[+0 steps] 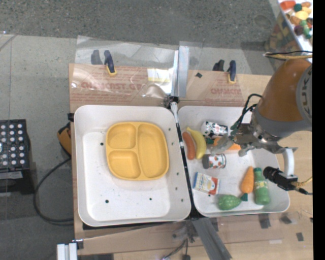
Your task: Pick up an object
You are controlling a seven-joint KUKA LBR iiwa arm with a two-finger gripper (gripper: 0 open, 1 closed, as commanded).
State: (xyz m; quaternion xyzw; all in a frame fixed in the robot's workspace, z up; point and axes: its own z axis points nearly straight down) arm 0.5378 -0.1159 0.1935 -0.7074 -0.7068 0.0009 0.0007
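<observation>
Gripper (234, 138) sits centre-right of frame, above the right bin (277, 207); small can (215, 161) lies just lower-left, on its side. Grip state: cannot tell.

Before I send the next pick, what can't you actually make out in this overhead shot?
- Pincer: fingertips lost in clutter, under the wrist.
- Small can: label too small to read; arm cables cross it.
- Orange piece beside the pincer: mostly covered by it, kind unclear.
- Colourful items, top right corner: cut off by the frame edge.
</observation>
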